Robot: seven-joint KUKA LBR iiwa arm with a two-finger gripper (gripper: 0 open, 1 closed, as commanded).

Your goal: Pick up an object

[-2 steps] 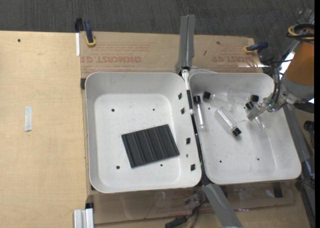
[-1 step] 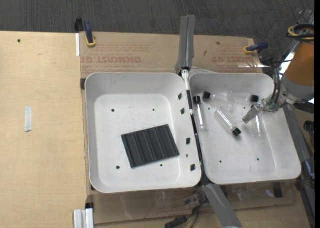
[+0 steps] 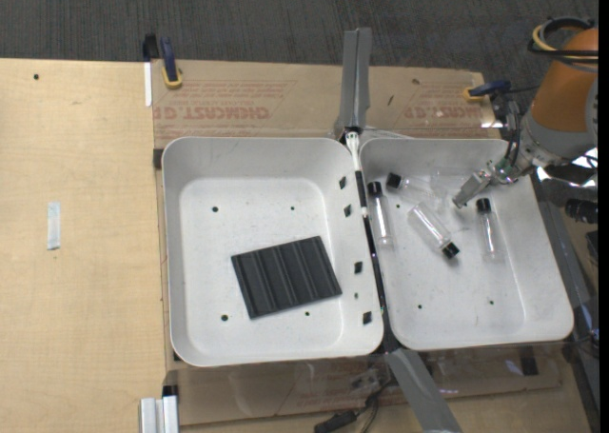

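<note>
The right bin holds several clear tubes with black caps. One clear tube lies slanted near the middle, its cap toward the bin's front; another lies just right of it, cap toward the back; a third lies along the left wall. The gripper hovers at the bin's back right; its grip cannot be told. The left bin holds a dark ribbed panel.
</note>
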